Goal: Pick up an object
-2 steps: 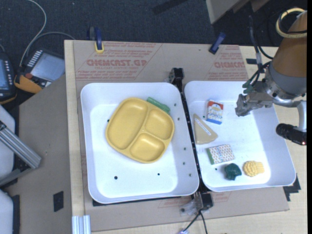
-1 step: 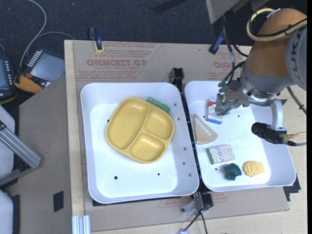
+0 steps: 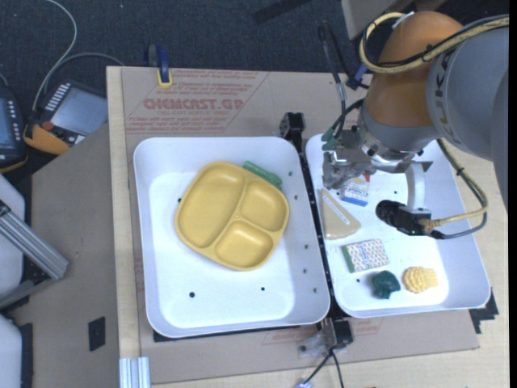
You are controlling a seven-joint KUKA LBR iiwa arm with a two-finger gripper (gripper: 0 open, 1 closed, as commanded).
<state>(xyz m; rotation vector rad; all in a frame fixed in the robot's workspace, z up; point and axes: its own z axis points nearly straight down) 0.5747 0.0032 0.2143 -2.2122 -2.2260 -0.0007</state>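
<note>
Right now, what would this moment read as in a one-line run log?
arm: over right bin | hand: low at its left end, above tan wedge | left bin: yellow divided plate | lift: not seen

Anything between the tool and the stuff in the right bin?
Nothing visible does. The tool sits low over the right bin's upper left part, right above a tan wedge and a small blue-and-white packet.

One fixed camera looks down at a slant on both white bins (image 3: 153, 217).
</note>
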